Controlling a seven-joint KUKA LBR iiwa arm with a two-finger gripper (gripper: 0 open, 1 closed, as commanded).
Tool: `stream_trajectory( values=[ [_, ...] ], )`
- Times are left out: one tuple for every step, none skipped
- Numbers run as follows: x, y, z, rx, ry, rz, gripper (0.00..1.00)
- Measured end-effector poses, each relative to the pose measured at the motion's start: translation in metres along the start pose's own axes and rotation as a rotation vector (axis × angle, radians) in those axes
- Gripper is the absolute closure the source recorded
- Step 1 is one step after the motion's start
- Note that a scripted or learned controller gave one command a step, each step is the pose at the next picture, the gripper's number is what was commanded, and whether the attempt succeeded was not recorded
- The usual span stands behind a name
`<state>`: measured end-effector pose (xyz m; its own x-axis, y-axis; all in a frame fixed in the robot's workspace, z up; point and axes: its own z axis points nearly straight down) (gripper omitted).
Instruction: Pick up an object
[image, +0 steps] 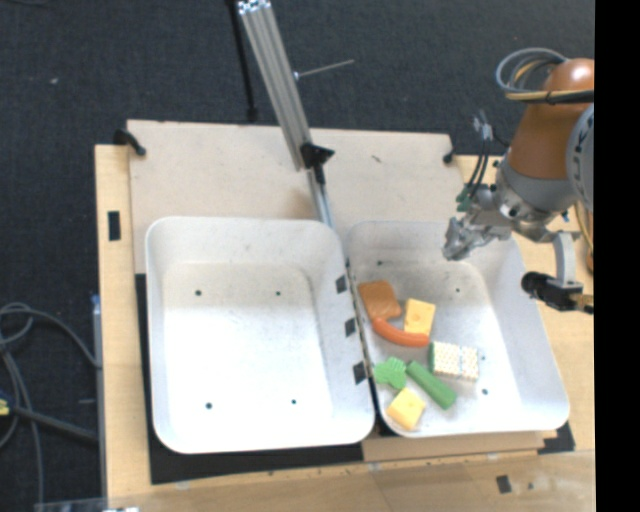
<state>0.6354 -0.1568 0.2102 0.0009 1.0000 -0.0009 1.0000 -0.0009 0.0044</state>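
Camera view | bins (160, 250): 2 | yellow blocks (419, 317): 2 | tool (458, 245) | grip: cannot tell, blurred

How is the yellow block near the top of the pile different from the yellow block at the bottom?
The upper yellow foam block lies beside the orange carrot-shaped toy, mid-pile; the lower yellow foam block lies at the pile's near end, close to the bin's front rim. The upper one touches the carrot; the lower one lies by the green stick-shaped toy. Both are yellow, blocky, and in the right-hand white bin.
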Motion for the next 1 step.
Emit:
stream_trajectory(
  values=[
    [0.0482,-0.0034,-0.0151,0.003,0.003,-0.008,1.00]
  ],
)
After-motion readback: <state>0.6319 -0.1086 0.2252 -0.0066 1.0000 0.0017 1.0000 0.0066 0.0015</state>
